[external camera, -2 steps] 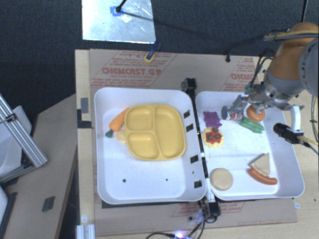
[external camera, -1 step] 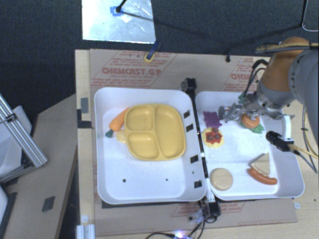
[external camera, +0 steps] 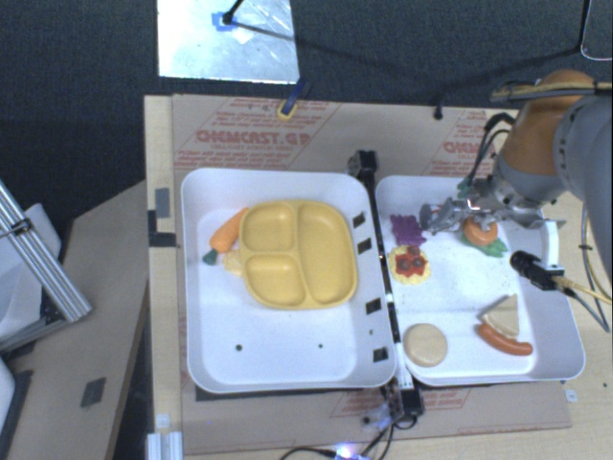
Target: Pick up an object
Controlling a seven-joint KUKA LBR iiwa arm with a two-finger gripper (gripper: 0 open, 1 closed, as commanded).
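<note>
My gripper [external camera: 442,218] hangs low over the back of the right bin [external camera: 565,353], reaching in from the right. Purple toy grapes [external camera: 407,228] lie just left of it. An orange toy fruit with a green leaf [external camera: 482,234] sits just right of it, under the wrist. In front of the grapes lies a red and yellow toy pizza piece [external camera: 410,264]. Nearer the front are a round tan bun [external camera: 426,343], a triangular sandwich wedge [external camera: 501,311] and a red sausage [external camera: 505,341]. I see nothing held in the gripper.
The left bin [external camera: 206,353] holds a yellow divided plate [external camera: 292,254] with a toy carrot [external camera: 227,230] at its left edge. A black fitting [external camera: 536,269] with a cable juts over the right bin's right side. A black divider [external camera: 378,257] separates the bins.
</note>
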